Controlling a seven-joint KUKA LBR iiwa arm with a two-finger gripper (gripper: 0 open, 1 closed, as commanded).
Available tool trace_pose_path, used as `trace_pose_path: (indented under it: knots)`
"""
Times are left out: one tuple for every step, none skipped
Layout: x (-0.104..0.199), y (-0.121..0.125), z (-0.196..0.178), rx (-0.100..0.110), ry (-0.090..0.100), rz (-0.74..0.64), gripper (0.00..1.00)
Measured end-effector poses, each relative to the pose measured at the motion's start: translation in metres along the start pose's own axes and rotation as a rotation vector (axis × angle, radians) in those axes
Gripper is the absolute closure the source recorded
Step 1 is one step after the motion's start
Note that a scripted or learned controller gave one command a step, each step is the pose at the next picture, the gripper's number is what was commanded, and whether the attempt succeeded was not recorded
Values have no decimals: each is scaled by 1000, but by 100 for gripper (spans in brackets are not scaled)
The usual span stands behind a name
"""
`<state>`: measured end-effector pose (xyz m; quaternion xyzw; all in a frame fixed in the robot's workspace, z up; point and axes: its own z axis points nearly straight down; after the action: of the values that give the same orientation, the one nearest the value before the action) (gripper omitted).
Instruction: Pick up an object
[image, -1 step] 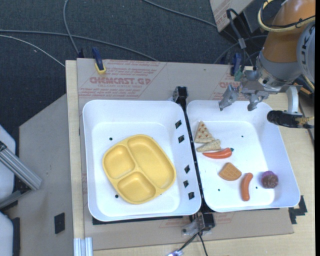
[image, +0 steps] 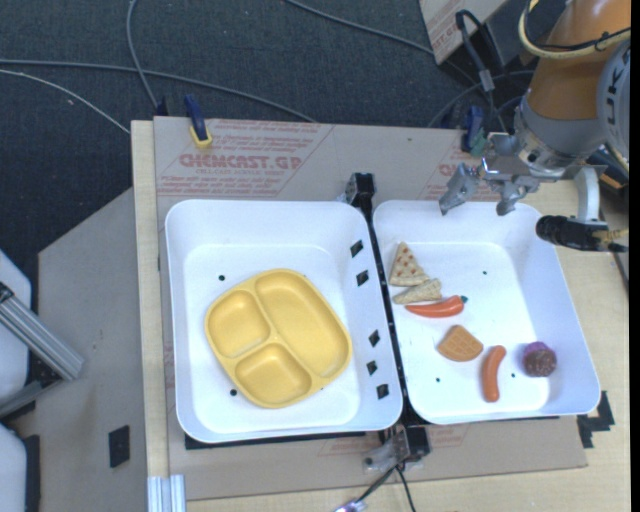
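The claw (image: 482, 190) hangs at the far edge of the right bin (image: 570, 300), fingers spread wide with nothing between them. The food lies well apart from it, toward the near side: two crackers (image: 408, 275) by the left wall, a chilli (image: 436, 307) just below them, a nugget (image: 460, 344), a sausage (image: 490, 373), and a plum (image: 539, 359) near the right wall.

The risks, as I judge them: the flat crackers and chilli give the fingers little to close on, so they may scrape the floor and shut on air. The crackers touch, so one could drag the other. The plum may roll away, and the wall beside it could block a finger.

The left bin (image: 190, 300) holds a yellow tray (image: 277, 338).
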<state>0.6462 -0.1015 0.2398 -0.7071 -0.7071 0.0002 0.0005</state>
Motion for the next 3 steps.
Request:
trace_pose_path:
  knots:
    - [0,10,52,5,1,-1,0]
    - [-8,14,102,5,1,1,0]
    - [-8,15,153,-3,-1,1,0]
